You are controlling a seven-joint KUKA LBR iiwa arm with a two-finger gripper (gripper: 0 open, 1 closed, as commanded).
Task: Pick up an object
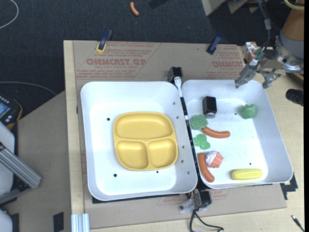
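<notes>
The right bin [275, 129] holds the loose objects. A green leafy piece [248, 111] lies near its far right side, the closest thing to the gripper. A small black block [209, 105] stands toward the far left of that bin. Just in front of it lies a green dotted disc [198, 122], touching the left end of an orange sausage [216, 133] that runs across the bin floor. A second green piece [201, 141] sits below, close to the bin's left wall. Nearer the front lie a red sausage [205, 166], a red-and-white wrapped item [214, 159] touching it, and a yellow corn cob [247, 174] by the front rim.

The gripper [255, 79] hangs above the far right corner of the right bin, over the rim and apart from every object. Its two fingers [243, 78] are spread wide and hold nothing.

The left bin [94, 144] carries a yellow divided plate [145, 140], one long compartment at the back and two smaller ones at the front. Both bins rest on a worktop [145, 62] covered with printed brown board, with a blue-and-yellow clamp [103, 41] on its far edge. A small orange piece [134, 8] lies on the dark floor beyond.
</notes>
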